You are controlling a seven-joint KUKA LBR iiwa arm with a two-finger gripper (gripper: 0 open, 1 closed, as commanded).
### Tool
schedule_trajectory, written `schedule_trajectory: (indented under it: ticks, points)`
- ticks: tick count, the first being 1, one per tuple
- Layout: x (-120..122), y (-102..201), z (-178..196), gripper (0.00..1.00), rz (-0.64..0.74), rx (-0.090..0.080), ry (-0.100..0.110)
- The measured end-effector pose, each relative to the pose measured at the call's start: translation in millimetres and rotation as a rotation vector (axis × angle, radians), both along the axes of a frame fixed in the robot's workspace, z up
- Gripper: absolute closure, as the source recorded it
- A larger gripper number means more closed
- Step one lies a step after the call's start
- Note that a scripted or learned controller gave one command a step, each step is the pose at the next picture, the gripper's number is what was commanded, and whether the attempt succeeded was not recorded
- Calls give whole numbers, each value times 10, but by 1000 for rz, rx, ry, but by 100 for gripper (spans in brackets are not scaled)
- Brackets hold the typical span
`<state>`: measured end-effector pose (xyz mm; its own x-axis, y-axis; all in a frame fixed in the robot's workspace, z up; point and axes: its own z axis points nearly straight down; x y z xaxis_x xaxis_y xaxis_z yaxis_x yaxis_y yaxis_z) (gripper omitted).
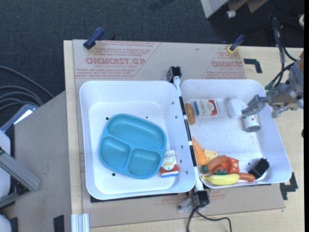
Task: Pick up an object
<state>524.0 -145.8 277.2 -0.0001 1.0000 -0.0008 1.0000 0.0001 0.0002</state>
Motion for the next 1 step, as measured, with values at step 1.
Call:
schedule_trajectory:
  ticks: [1]
  points:
    - [-44,-28,-1642,0,-1,2,3]
